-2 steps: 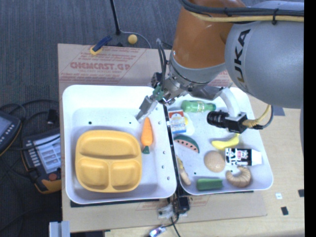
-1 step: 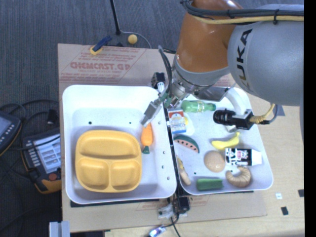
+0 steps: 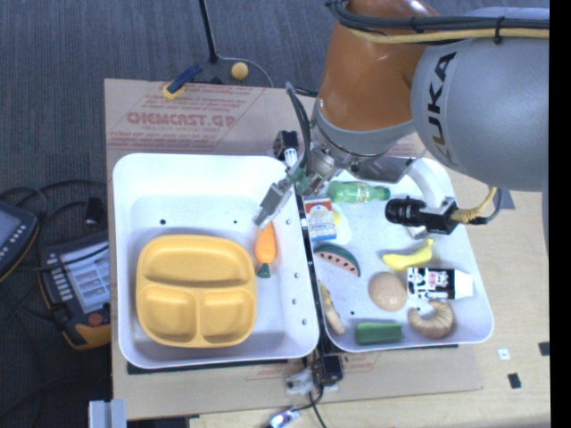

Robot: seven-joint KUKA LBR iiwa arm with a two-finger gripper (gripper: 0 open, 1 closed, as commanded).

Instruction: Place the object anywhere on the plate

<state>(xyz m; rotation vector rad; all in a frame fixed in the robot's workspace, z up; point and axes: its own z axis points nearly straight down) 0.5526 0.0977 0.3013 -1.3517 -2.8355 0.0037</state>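
Note:
A yellow three-compartment plate [image 3: 194, 288] lies in the left bin [image 3: 169, 181]. An orange toy carrot [image 3: 266, 244] with a small green end pointing toward the front sits just off the plate's right edge, near the wall between the bins. My gripper [image 3: 270, 205] reaches down from the right over that wall, and its tip is right at the carrot's upper end. Whether the carrot is gripped or only lies below the tip cannot be made out.
The right bin [image 3: 477, 324] holds a green bottle [image 3: 357, 192], a small carton [image 3: 321, 221], a watermelon slice [image 3: 339, 261], a banana [image 3: 409, 256], a croissant [image 3: 432, 321], a green block [image 3: 378, 332] and other toy foods. The arm's bulk hangs over that bin's back.

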